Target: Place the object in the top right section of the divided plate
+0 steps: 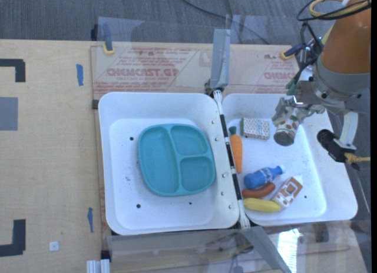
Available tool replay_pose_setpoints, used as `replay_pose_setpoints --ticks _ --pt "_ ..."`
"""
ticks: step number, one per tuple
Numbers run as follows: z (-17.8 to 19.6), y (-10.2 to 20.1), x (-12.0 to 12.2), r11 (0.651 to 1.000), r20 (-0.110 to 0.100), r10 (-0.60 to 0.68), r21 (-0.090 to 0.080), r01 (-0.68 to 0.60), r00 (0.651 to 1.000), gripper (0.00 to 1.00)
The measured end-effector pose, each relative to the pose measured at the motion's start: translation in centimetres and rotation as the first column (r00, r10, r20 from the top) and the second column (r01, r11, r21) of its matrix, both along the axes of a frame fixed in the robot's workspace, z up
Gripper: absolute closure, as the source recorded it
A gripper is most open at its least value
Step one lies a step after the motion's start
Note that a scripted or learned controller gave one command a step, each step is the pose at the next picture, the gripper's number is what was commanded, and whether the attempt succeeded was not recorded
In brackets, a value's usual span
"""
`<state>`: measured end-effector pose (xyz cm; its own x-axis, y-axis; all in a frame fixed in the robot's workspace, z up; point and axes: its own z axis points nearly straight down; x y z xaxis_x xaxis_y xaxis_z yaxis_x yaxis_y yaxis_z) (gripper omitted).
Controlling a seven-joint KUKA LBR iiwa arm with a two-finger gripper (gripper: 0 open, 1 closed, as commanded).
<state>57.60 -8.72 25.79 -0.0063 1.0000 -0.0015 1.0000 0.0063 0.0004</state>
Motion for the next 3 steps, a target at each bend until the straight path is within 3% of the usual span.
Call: replay_pose_setpoints --ticks 1,2,3 --pt "-7.0 8.8 0.0 0.945 -0.002 0.327 0.002 -0.327 0.945 1.0" --pt "-7.3 14.7 -1.3 0.924 -0.001 0.382 0.002 -0.382 0.924 1.0" --pt "-7.3 14.7 -1.3 0.925 -0.001 0.381 0.002 -0.381 0.925 0.0"
